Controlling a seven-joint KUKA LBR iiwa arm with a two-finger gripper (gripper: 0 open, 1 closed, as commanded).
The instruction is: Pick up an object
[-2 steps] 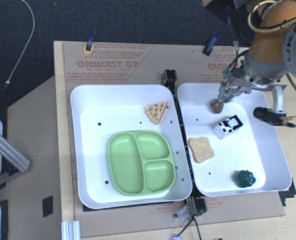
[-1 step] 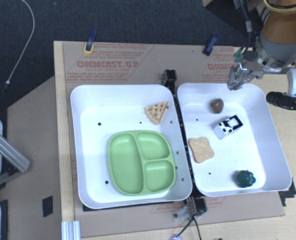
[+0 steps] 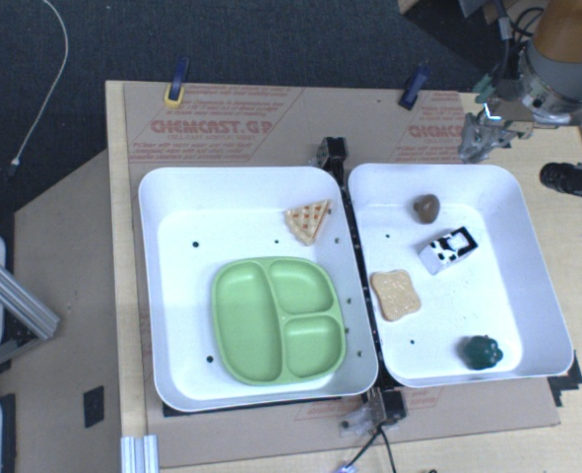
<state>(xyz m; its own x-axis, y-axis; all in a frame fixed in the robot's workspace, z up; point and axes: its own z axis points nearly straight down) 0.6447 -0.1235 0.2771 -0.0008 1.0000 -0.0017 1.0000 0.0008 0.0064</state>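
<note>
Progress so far: nothing picked, as far as I can judge. Gripper (image 3: 480, 138) hangs over the table just beyond the far rim of the right bin (image 3: 537, 254), nothing visible in it; can't tell how wide the jaws stand, too small & blurred. Candidates all lie loose in that bin: brown lump (image 3: 426, 207), black/white toy (image 3: 447, 249), toast slice (image 3: 396, 295), dark green object (image 3: 482, 352). Left bin (image 3: 162, 264) has a green divided plate (image 3: 278, 319) & waffle wedge (image 3: 308, 221). Left to do: approach, descend, grasp, lift.
</note>
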